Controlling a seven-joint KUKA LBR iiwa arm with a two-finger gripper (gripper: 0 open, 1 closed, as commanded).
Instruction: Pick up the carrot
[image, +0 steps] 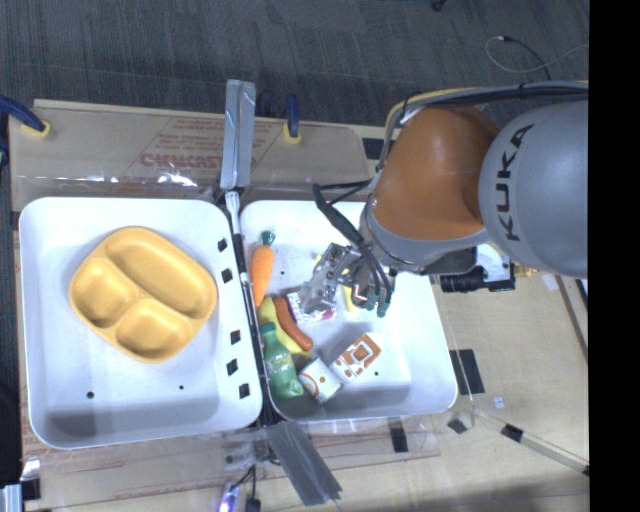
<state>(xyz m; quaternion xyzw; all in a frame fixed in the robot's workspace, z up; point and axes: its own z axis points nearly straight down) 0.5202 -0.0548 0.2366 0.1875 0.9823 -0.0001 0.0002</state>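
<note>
The carrot (262, 272), orange with a green top, lies along the left wall of the right bin (425, 385), pointing down toward the other toys. My gripper (326, 287) hangs over the middle of that bin, about a hand's width right of the carrot and apart from it. Its metal fingers (322, 282) point down-left toward the pile. The grey arm with its orange band (435, 175) covers the bin's upper right part.
Below the carrot lie a hot dog (292, 322), a yellow piece (270, 318), a green bottle (281, 370) and a small red-and-white carton (321, 381). An orange waffle-like toy (358, 357) sits to their right. The left bin (40, 400) holds a yellow divided plate (142, 292).
</note>
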